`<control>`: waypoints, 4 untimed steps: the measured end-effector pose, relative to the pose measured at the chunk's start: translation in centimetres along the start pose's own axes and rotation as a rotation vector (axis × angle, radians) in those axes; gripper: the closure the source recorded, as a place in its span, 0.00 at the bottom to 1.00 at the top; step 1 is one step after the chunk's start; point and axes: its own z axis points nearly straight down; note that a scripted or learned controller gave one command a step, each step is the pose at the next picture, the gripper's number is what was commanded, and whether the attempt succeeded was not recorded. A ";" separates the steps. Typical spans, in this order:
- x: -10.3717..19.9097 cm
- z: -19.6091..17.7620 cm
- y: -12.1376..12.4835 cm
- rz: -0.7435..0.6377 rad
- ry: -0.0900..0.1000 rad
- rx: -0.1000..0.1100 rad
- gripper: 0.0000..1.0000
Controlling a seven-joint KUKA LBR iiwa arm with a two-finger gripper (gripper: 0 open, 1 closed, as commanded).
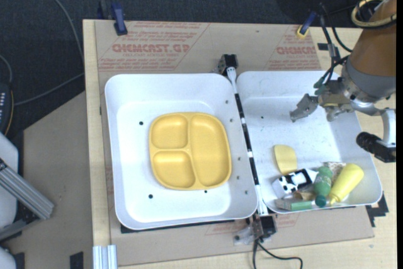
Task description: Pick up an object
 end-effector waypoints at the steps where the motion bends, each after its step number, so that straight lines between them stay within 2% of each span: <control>1: 2.9 10.6 -3.8 0.001 -0.001 -0.002 0.00; 2: 3.8 10.6 -6.4 0.001 0.000 0.000 0.00; 3: -2.1 10.6 -7.8 0.001 -0.001 -0.002 0.00; 4: -2.1 9.6 -7.7 0.002 -0.002 -0.004 1.00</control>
